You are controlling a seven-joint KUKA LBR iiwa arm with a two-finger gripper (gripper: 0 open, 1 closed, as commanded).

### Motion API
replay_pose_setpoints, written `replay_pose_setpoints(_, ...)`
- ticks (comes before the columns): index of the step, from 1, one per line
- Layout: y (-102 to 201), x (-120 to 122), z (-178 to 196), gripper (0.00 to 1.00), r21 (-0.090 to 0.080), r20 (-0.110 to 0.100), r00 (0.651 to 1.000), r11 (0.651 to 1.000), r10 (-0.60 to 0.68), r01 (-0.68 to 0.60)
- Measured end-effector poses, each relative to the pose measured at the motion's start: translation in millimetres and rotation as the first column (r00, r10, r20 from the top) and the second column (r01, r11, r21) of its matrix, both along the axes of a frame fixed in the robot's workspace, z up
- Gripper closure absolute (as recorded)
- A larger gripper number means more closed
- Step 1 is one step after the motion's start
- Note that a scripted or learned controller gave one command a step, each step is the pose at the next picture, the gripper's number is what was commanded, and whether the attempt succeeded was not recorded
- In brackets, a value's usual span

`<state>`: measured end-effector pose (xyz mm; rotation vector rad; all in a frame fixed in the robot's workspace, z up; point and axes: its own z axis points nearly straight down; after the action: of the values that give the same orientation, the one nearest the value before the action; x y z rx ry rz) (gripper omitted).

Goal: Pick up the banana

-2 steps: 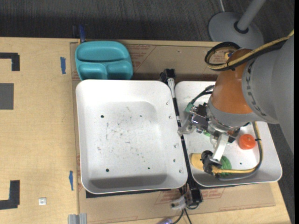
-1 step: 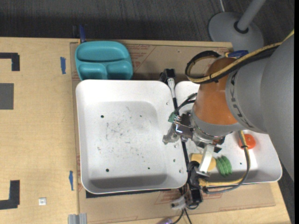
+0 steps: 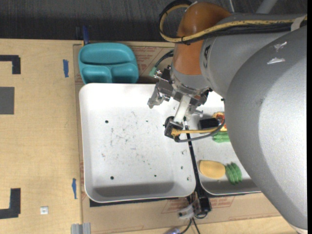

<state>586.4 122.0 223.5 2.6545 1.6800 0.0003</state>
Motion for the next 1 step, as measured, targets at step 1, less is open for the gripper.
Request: replay_pose_setpoints(1, -68.4, -51.6, 79.7, 0.0, -0.001, 0.0, 1.0, 1.0, -0.004, 0.004)
